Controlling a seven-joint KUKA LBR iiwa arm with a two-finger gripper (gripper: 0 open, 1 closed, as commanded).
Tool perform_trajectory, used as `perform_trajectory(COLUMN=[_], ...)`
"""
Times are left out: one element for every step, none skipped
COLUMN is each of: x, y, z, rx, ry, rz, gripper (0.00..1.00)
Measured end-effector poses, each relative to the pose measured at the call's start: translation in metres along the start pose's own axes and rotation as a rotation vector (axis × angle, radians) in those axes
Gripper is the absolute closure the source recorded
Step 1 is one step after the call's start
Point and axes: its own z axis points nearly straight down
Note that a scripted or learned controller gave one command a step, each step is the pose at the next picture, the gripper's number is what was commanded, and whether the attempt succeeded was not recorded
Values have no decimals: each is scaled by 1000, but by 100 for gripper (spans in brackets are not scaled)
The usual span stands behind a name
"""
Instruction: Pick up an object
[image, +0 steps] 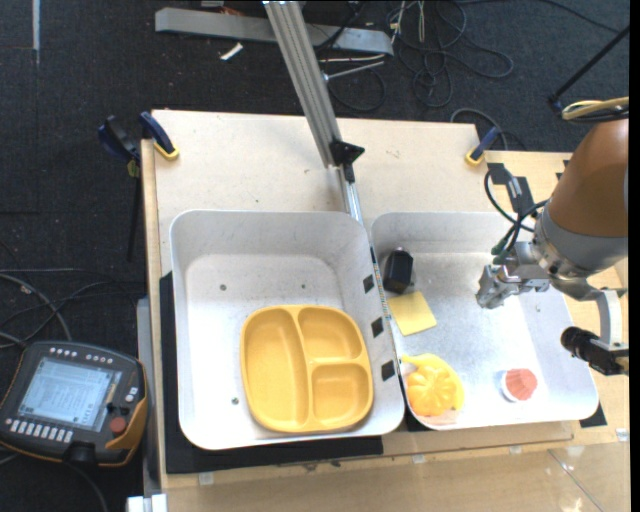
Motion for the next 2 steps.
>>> perform_trajectory(x=[1, 47], y=[10, 30], z=[-60, -46], rx=[-3, 4], ry=[-1, 2], rz=[-1, -6], gripper=[100, 100])
